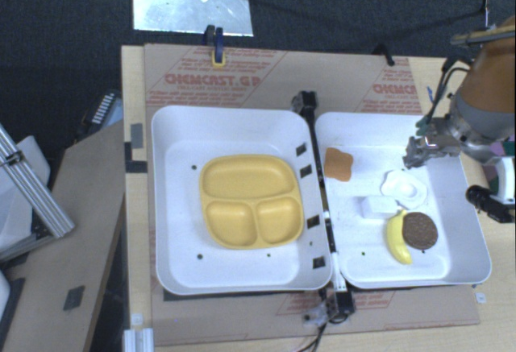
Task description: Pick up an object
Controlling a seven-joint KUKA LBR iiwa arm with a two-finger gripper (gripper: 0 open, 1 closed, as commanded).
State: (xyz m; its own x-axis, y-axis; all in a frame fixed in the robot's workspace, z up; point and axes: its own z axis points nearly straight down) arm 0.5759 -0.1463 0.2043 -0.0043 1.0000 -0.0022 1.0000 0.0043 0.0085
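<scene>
Nearest me in the right bin (463,266), a banana (396,238) lies touching a brown cookie (420,230). Just beyond sits a white fried egg (403,187), with a white block (376,206) beside it. My tool (418,151) hovers above the egg; its grip I can't make out. Toast (339,164) lies farther left. The left bin (173,137) holds a yellow tray (248,199).

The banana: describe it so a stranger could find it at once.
Look in the right bin, toward its near edge. The banana lies there, touching a round brown cookie on its right. It is the only yellow, curved item in that bin.
</scene>
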